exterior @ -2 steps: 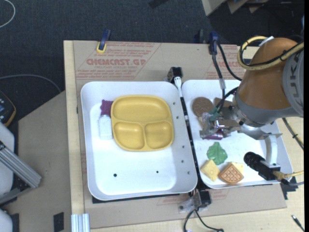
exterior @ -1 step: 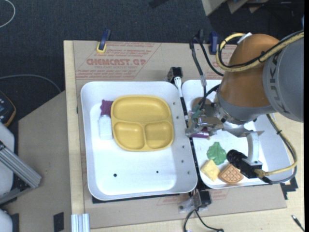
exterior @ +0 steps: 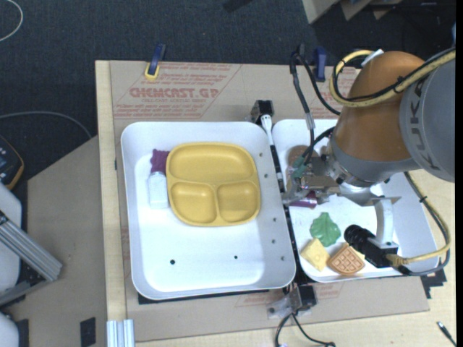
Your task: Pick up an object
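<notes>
Purple object (exterior: 305,203) lies in the right bin (exterior: 412,223), hard against that bin's left wall, about midway between far and near rims; small, partly hidden, shape unclear. Gripper (exterior: 307,183) sits directly on its far side, just above it, touching or nearly so; whether it is wide, narrow or gripping anything cannot be told, since the arm (exterior: 376,114) covers much of it.

Room: arm's bulk fills the far and middle part of the right bin; little space between gripper and the wall dividing the two bins. Brown piece (exterior: 297,155) just to the far side of the gripper, also by the left wall. To the near side, green piece (exterior: 325,228), then yellow wedge (exterior: 315,254) and waffle-patterned piece (exterior: 346,260) side by side at the near rim; all close together.

Left bin (exterior: 210,251): yellow divided plate (exterior: 213,183) in its far half; white bottle (exterior: 157,183) with purple top beside the plate's left edge; near half bare.
</notes>
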